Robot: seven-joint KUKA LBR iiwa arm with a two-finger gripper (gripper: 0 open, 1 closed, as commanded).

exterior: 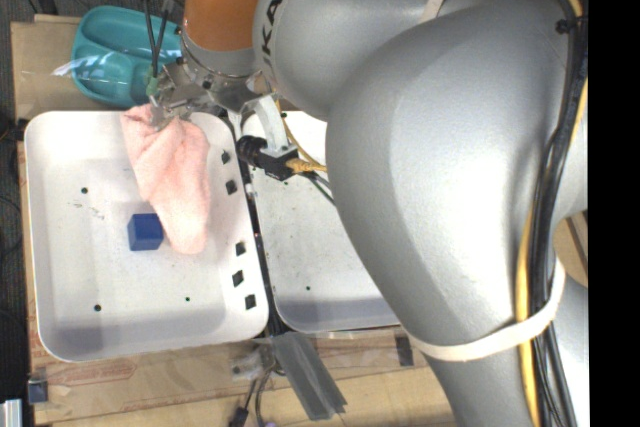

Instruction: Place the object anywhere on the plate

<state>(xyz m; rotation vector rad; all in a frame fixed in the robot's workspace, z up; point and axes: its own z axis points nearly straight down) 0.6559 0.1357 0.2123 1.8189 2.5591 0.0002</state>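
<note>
Camera view: gripper (170,103) apparently pinching pink cloth (172,177), hanging over left bin (50,215). Carrying step; next, finding plate, releasing.

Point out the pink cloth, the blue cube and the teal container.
pink cloth (172,177), camera view, middle of its hanging folds.
blue cube (145,232), camera view, its top face.
teal container (112,55), camera view, its curved body.

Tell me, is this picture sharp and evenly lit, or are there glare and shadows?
In the camera view, the grey arm looms close, with soft bright sheen on its curved shell; the left bin looks washed-out white, shaded along its near wall; the pink cloth and blue cube stay fairly sharp.
</note>
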